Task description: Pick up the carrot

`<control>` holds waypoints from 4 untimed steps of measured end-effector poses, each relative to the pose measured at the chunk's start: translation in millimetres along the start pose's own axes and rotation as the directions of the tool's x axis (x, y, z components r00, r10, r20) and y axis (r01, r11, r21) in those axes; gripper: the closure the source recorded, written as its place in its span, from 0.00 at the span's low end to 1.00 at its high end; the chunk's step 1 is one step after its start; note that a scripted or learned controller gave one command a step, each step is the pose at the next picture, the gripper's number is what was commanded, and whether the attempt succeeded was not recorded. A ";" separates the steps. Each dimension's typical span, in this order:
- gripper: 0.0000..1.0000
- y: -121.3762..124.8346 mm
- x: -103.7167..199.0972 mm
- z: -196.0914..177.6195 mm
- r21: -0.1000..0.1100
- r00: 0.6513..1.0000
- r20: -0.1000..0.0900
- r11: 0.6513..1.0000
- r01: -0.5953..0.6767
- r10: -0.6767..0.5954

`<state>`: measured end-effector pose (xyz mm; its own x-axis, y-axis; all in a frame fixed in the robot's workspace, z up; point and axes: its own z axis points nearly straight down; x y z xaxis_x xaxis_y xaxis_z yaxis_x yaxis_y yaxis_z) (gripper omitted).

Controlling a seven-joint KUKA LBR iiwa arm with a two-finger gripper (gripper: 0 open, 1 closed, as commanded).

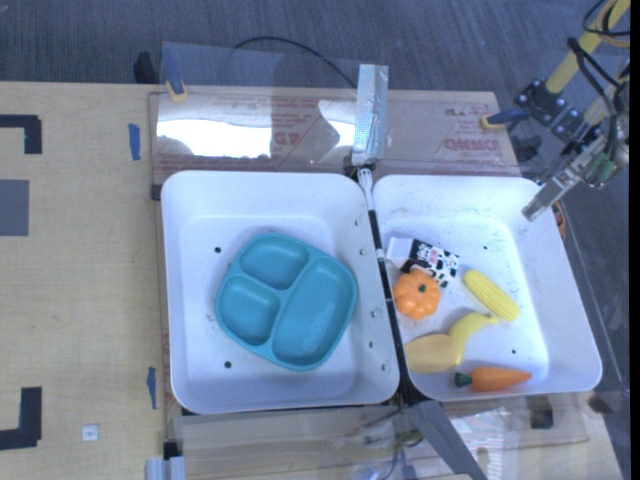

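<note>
Camera view has the gripper (540, 206) hanging over the right bin's (575, 313) far right rim, well apart from the carrot (493, 377), and whether it is released or clenched I cannot tell at this angle. The carrot lies on its side along the bin's near wall, green stub pointing left, just beside a pale yellow piece (432, 352), possibly a pear, with the banana (472, 325) close behind. The orange pumpkin (417, 295) and corn cob (491, 295) sit further back. Best approach, I'd say: travel toward the near wall, line up across the carrot's thick middle, and descend straight, minding the wall and that yellow neighbour.
</note>
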<state>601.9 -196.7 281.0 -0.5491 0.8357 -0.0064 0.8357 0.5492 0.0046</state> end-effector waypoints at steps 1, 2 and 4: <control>0.00 41.9 -57.6 -40.8 -0.002 0.892 0.003 0.892 0.452 -0.452; 0.00 41.8 -57.6 -40.5 -0.002 0.892 0.003 0.892 0.451 -0.451; 0.00 41.8 -57.6 -40.5 -0.002 0.892 0.003 0.892 0.451 -0.451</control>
<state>668.1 -221.8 322.1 -0.8672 0.4979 -0.0105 0.4979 0.8672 0.0028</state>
